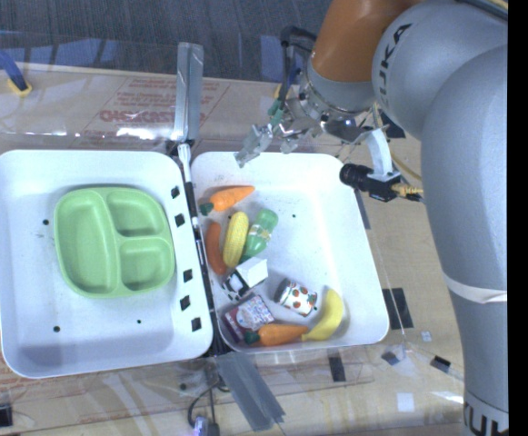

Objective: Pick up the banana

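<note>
The yellow banana point(330, 314) lies curved in the front right corner of the right bin point(354, 243), beside a small patterned can point(297, 299). My gripper point(256, 143) hangs above the back left rim of that bin, far from the banana and pointing left. I see nothing in it.
The right bin also holds a carrot point(230, 195), a corn cob point(235, 237), a green item point(262, 230), a white box point(250, 273), a red packet point(253, 314) and another carrot point(280, 334). A green divided tray point(115, 241) sits in the left bin point(18, 271).
</note>
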Action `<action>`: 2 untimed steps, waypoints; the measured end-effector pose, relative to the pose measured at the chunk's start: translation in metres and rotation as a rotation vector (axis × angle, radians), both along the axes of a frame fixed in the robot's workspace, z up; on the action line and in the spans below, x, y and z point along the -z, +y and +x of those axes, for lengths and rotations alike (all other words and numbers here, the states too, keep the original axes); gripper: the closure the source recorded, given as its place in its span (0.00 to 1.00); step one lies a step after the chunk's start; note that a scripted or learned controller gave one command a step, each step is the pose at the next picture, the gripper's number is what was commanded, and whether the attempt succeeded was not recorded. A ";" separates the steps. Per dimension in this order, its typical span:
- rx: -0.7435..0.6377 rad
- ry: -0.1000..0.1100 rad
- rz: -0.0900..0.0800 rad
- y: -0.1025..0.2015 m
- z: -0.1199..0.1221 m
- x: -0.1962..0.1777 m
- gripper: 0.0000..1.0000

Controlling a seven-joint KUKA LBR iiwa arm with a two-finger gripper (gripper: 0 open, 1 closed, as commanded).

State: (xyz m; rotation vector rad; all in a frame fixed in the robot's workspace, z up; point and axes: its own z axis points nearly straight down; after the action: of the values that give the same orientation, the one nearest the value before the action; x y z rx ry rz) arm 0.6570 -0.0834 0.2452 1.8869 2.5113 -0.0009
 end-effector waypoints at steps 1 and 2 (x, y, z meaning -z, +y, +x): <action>-0.179 0.003 0.001 0.014 -0.062 0.054 0.00; -0.224 -0.014 -0.005 -0.025 -0.092 0.125 0.00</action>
State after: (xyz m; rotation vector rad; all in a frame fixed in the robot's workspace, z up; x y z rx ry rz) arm 0.5646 -0.1084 0.1201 1.5868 2.6948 0.0062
